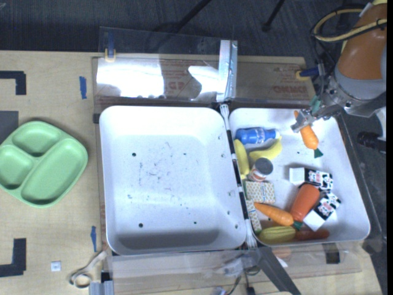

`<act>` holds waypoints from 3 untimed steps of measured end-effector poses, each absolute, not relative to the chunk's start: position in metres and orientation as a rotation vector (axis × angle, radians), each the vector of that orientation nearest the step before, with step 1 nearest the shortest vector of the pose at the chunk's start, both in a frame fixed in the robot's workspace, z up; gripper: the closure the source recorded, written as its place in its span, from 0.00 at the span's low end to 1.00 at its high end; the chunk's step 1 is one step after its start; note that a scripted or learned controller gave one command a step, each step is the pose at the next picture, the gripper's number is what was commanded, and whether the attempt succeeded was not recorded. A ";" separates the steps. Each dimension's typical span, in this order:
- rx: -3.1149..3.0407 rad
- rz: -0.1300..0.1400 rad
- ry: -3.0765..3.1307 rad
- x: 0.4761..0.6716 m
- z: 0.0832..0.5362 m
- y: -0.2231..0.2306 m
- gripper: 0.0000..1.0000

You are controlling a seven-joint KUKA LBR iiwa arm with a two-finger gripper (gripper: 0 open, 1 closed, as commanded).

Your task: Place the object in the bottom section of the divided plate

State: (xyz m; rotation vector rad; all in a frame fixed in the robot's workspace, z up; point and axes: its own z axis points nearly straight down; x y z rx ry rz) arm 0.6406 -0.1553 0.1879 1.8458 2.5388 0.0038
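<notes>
A green divided plate (pixel 13 141) lies on the bench at the far left, outside the bins, with its large bottom section (pixel 55 169) bare. My gripper (pixel 302 123) hangs over the back right part of the right bin (pixel 350 183). It is shut on the upper end of a small orange carrot (pixel 311 137). The carrot tilts down to the right, and its green tip points at the bin floor.
The right bin holds a blue bottle (pixel 255 135), a banana (pixel 241 158), a small jar (pixel 263 168), a white block (pixel 297 176), a bigger carrot (pixel 305 201) and several other toys. The left bin (pixel 166 177) lies between it and the plate. A clear panel (pixel 166 72) stands behind.
</notes>
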 end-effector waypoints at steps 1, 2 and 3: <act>1.892 0.001 2.508 0.544 0.184 -0.101 1.00; 2.119 0.000 2.323 0.512 0.185 -0.028 1.00; 2.447 -0.001 1.971 0.545 0.184 0.022 1.00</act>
